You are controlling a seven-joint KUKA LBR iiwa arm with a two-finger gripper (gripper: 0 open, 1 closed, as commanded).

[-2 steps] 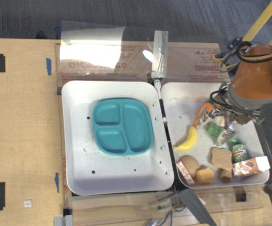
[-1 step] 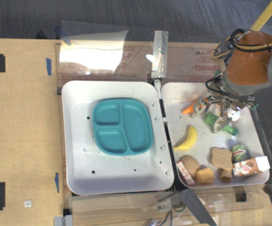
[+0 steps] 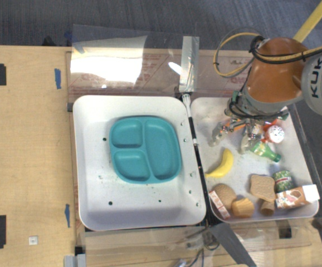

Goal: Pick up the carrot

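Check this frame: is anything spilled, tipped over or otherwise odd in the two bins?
Nothing looks spilled or broken. The teal plate lies flat in the left bin. In the right bin, the banana, bread slice and carton lie loosely jumbled, the carton on its side. The arm's orange band hangs over that bin's far end.

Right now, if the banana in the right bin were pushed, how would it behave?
The banana is curved and lies flat, so it would probably spin or slide rather than roll. Its smooth yellow surface may slip under a pinch. Nothing touches it, so it should move freely.
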